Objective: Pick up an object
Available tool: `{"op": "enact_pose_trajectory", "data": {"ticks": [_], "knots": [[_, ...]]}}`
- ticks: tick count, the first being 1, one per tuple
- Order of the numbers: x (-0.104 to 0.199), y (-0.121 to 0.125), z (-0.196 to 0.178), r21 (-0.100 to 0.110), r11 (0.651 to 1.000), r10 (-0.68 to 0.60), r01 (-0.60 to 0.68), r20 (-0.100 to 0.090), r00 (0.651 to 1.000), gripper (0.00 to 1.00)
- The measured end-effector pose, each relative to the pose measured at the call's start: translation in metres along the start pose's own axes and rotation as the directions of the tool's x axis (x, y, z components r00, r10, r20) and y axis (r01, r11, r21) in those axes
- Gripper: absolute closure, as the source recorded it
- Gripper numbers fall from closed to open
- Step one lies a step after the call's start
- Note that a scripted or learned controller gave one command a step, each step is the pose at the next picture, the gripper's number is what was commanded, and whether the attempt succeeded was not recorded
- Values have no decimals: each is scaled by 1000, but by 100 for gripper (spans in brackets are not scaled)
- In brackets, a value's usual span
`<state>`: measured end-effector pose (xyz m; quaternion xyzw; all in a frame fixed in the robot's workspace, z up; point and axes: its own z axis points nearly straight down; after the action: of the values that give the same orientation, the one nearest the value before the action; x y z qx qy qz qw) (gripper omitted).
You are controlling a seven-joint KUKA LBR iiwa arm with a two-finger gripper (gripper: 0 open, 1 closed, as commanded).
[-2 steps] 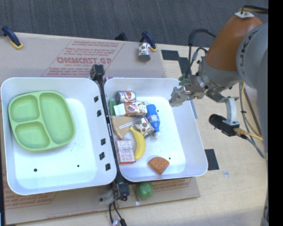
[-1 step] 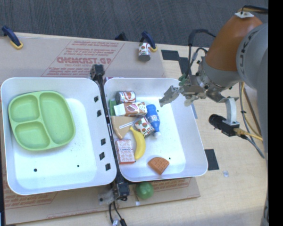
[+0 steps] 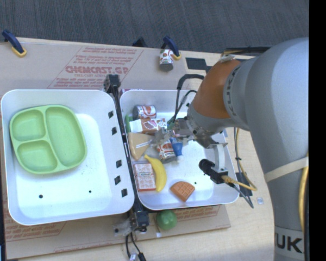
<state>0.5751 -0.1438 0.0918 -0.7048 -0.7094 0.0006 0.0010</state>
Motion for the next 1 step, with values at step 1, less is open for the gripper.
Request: {"op": "enact_pose_trajectory", "data": {"ticks": [1], "knots": [[0,0,-10,3,1000,-4,4,0,1000,100]]}}
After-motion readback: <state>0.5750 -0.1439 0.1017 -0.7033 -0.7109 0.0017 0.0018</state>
